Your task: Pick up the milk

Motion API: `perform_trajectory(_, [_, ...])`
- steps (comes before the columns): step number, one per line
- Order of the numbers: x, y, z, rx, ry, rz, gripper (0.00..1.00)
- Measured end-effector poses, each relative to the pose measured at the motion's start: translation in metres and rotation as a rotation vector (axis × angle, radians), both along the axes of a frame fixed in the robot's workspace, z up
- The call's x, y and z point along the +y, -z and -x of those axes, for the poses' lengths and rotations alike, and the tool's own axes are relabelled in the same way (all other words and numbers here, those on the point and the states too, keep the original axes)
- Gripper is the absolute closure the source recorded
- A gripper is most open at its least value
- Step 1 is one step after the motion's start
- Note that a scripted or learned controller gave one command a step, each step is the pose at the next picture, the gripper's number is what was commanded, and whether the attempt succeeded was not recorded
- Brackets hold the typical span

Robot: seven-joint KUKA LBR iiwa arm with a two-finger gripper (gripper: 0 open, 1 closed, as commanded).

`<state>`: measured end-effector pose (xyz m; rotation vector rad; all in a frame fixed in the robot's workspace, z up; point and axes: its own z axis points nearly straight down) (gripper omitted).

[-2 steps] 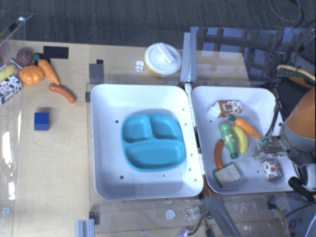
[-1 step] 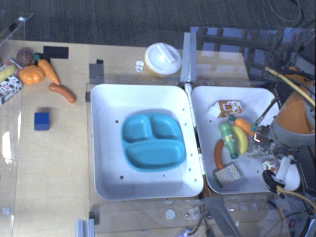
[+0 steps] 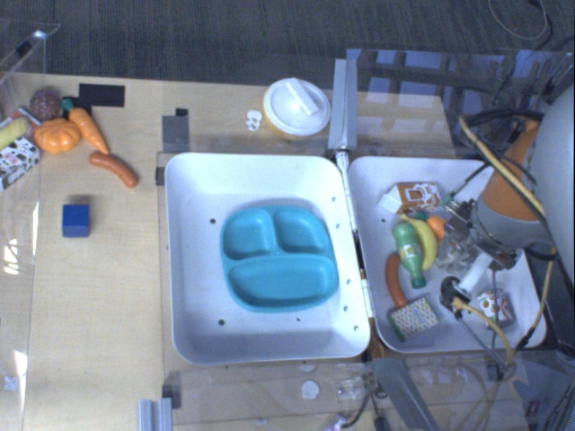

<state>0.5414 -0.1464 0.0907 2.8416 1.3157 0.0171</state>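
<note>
My gripper [image 3: 455,257] hangs low over the middle right of the right bin [image 3: 377,176], below the grey wrist with its orange band. A small white carton with dark red marks [image 3: 496,308], which may be the milk, lies just right of and in front of the gripper, near the bin's front right corner. Another white carton with orange-brown print [image 3: 418,196] lies at the back of the same bin. Which of them is the milk is not clear. Nothing is visibly held.
Left of the gripper lie a green bottle [image 3: 410,251], a banana [image 3: 426,243], a red sausage [image 3: 394,281] and a grey checked block [image 3: 413,317]. The left bin [image 3: 189,268] holds a blue divided tray [image 3: 280,257]. Toy food and a spotted carton [image 3: 18,160] sit on the bench at far left.
</note>
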Motion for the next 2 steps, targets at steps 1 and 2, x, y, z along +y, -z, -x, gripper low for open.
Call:
perform_trajectory(1, [0.062, -0.018, -0.004, 0.013, -0.024, -0.005, 1.0])
perform_trajectory(2, [0.172, -0.135, -0.017, 0.012, 0.097, -0.007, 1.0])
